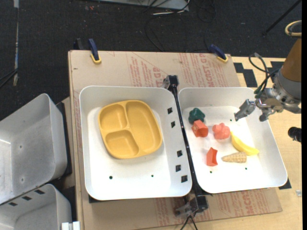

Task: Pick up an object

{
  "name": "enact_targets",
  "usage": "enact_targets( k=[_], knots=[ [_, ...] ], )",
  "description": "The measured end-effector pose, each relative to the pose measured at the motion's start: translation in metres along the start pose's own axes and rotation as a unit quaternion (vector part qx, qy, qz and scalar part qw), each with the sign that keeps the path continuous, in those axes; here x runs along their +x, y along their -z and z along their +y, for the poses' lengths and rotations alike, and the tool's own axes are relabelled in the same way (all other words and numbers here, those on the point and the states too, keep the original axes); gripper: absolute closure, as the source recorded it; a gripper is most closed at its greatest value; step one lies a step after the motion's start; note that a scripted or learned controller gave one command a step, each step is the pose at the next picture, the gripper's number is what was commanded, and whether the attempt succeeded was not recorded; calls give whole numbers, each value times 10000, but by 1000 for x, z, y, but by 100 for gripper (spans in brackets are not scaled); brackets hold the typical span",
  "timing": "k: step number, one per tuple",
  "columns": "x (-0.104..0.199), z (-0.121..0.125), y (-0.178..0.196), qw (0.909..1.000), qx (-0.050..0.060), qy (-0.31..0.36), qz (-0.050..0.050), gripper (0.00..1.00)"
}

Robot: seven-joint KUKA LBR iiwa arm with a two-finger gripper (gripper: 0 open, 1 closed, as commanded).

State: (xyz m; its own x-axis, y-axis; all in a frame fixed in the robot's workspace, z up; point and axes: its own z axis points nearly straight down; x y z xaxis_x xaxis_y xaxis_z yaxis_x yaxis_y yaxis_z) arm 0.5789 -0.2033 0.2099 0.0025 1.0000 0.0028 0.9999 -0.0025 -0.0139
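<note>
Where the arm reaches in over the upper right corner of the right bin, its gripper hangs with the two fingers spread wide apart and nothing between them. One finger points down and left over the bin's white floor; the other lies toward the bin's right rim.

Taking the pink object as the landmark, the gripper sits up and to its right, apart from it. Just left of the pink object lies a red block, and above that block a dark green piece (the two look to be touching, though it is hard to tell). Down and right of the pink object lies a yellow banana, close beside it. Below the banana rests a tan cone, and to the cone's left, below the pink object, stands a small red wedge.

Well to the left of the pink object, past the divider, the left bin holds a yellow compartment tray.
</note>
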Motion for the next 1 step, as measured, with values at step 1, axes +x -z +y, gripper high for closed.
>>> enact_targets(
  k=[1],
  knots=[
    [1, 3, 9, 10000, -71, 19, -16, 0]
  ],
)
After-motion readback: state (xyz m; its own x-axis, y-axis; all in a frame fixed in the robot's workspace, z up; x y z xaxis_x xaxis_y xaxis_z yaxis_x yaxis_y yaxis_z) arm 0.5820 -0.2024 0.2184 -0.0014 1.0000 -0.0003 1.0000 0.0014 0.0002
